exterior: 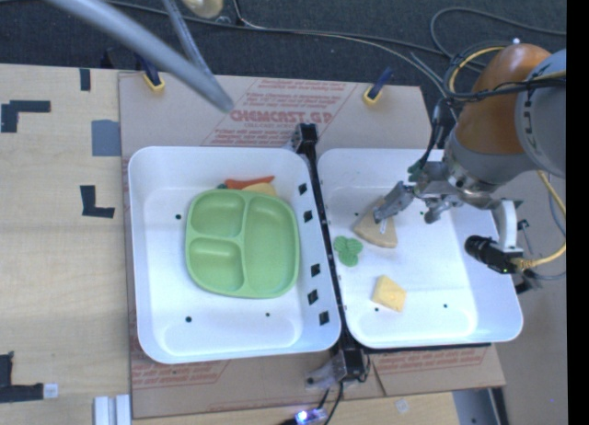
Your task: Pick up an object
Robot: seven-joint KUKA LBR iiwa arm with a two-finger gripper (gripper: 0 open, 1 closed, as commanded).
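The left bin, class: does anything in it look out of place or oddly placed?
Yes. An orange strip and a pale yellow piece poke out from under the far edge of the green divided plate, as if the plate sits on them.

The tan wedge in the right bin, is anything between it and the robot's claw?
No. The gripper is right at the tan wedge in the right bin. The green piece and yellow block lie apart from it.

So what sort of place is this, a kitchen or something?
More likely a robot test bench: a grey arm's gripper reaches into the right white bin, toy-like food pieces lie there, and loose cables run behind.
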